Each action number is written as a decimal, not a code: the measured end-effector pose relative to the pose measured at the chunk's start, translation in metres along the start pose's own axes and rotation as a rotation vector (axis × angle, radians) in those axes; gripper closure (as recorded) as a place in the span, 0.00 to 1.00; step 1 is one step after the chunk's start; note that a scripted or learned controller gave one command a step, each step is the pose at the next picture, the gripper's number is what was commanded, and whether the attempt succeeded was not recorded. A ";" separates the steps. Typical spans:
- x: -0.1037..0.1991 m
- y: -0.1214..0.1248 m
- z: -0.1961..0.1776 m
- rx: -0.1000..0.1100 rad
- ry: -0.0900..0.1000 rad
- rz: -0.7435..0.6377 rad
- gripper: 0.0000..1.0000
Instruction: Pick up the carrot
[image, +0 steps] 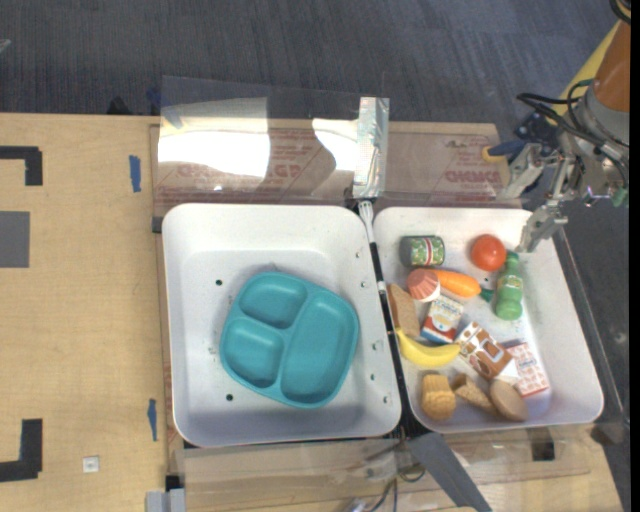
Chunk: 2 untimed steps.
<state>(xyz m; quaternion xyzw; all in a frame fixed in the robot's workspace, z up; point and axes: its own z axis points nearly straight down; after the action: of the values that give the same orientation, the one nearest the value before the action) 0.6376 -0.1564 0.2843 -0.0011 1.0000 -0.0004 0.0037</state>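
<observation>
The carrot (458, 283) is a short orange piece lying flat in the far half of the right bin (585, 375). It lies between a small pink-topped cup (423, 285) and a green bottle (509, 295), just in front of a red tomato (488, 252). My gripper (541, 222) hangs over the bin's far right corner. It is up and to the right of the carrot, apart from it, with the tomato and bottle in between. Nothing shows in its grasp.
The right bin also holds a green can (422, 250), a banana (428, 348), small cartons (443, 320), and bread pieces (437, 395) at the front. A teal divided plate (290, 340) lies in the left bin (190, 300). A clear panel (370, 150) stands behind the bins.
</observation>
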 end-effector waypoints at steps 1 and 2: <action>-0.015 0.015 0.124 -0.004 0.013 0.010 0.00; -0.001 0.034 0.159 0.001 -0.006 0.022 0.00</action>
<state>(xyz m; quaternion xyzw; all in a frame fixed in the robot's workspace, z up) 0.6400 -0.1228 0.1254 0.0098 0.9999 -0.0010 0.0068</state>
